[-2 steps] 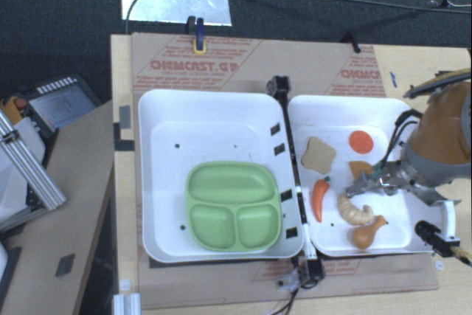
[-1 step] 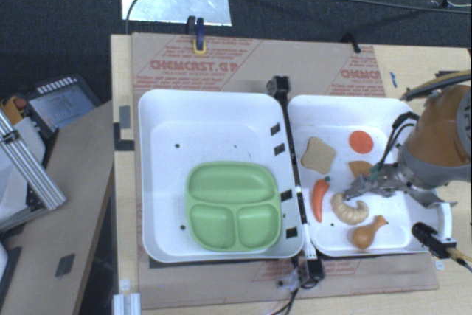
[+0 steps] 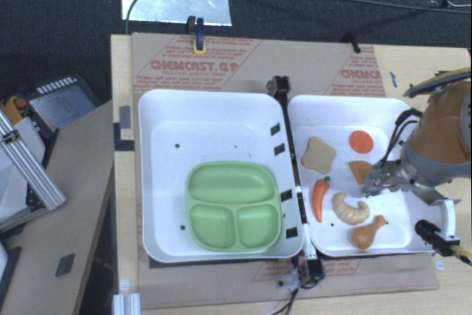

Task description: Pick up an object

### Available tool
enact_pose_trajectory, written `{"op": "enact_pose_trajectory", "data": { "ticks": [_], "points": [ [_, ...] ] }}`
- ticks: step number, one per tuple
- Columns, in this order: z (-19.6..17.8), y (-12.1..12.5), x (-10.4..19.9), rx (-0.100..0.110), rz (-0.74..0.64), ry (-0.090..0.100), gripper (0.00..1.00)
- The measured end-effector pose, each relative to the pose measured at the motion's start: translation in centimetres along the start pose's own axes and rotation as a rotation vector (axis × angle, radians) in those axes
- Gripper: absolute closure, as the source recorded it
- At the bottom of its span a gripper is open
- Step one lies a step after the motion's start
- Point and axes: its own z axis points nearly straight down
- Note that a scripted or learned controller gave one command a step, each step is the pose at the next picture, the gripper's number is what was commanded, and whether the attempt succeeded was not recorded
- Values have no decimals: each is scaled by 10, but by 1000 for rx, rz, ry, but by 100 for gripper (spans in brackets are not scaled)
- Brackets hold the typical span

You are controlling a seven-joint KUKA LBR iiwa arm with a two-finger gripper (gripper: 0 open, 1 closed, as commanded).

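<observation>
While the bench point(image 3: 243, 59) spreads wide under its brown protective sheet, the two white bins take up most of it, set side by side and touching along a shared middle rim. The left bin point(image 3: 158, 158) holds one thing, a green divided plate point(image 3: 234, 204), which sits toward the near edge and leaves bare floor along the far wall and the left wall. The right bin point(image 3: 332, 111) is more crowded, though its far strip by the back rim lies open.

Reaching in from the right, the arm point(image 3: 442, 136) hangs over that bin's right wall, and the gripper point(image 3: 377, 181) is low over the floor near the right side; I cannot tell how its claw stands.

Just beside the gripper lies an orange wedge point(image 3: 360, 170), seemingly touching or nearly so. Nearer the front, a pale curled croissant point(image 3: 351, 209) rests mid-bin, with a brown drumstick point(image 3: 366, 232) just beside it against the near rim. A tan toast slice point(image 3: 318, 155) lies toward the middle rim, a red chili pepper point(image 3: 318, 198) near it along that same edge. A red-orange round slice point(image 3: 361, 141) sits farther back, apart from the walls.
</observation>
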Motion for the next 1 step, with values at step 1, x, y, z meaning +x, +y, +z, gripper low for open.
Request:
{"op": "enact_pose_trajectory", "data": {
  "ticks": [1],
  "points": [
    [-56,-3,-10,-4,3,-2,100]
  ]
}}
